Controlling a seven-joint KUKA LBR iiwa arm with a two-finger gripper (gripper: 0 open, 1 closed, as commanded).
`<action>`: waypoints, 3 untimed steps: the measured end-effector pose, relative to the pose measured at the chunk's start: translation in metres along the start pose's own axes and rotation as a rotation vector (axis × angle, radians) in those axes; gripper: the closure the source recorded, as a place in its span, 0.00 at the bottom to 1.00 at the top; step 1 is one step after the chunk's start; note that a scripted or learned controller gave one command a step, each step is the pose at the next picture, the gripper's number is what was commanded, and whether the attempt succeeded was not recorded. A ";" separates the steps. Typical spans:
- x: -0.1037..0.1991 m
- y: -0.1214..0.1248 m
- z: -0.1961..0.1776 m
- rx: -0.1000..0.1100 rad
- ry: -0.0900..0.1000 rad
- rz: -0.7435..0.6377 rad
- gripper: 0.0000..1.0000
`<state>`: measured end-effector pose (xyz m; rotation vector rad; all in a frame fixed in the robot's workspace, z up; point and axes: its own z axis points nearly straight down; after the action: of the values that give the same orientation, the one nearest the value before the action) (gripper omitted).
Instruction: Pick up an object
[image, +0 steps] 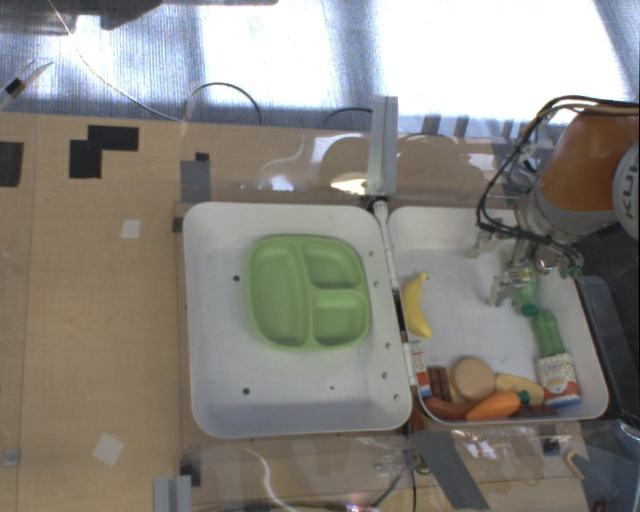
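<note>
Several toys are lying in the right bin (590, 400), the green bottle (549, 345) nearest; the gripper (512, 290) is hovering beside it, finger state indiscernible, needing to centre over the bottle's body before closing.

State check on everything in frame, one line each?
gripper: low over the right bin, fingers unclear
green divided plate: flat in left bin, nothing on it
banana: lying by right bin's left wall
green bottle: lying on its side
carrot: lying among the food at right bin's near edge
</note>
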<state>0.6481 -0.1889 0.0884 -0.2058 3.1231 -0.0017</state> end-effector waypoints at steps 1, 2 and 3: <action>-0.005 0.001 -0.015 0.005 -0.014 -0.005 1.00; -0.004 0.001 -0.015 0.004 -0.013 -0.005 0.00; -0.006 -0.003 -0.001 0.001 -0.002 0.144 0.00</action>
<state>0.6539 -0.1908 0.0892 0.0194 3.1279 -0.0018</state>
